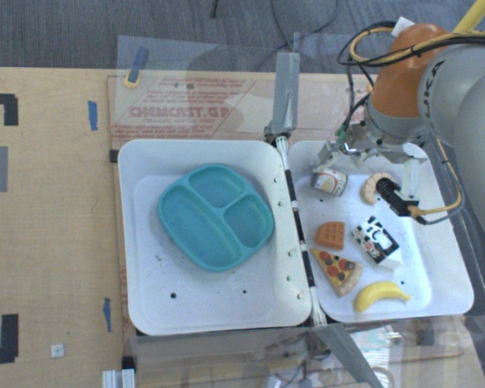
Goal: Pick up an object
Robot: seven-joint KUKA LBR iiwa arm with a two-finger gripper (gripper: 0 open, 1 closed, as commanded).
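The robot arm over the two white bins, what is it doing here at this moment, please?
The grey arm with the orange band reaches in from the right, and its gripper sits low over the far end of the right bin, close to a small can. Nothing can be seen between its fingers. Also in that bin lie a waffle, a pizza slice, a banana, a black-and-white carton and a pale ring-shaped piece. The left bin holds a teal divided plate.

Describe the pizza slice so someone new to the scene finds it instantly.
Go to the right white bin, the one crowded with toy food. Along its left side near the front lies the pizza slice, between the orange waffle and the banana. It is the only triangle, tan crust with red and dark topping spots.
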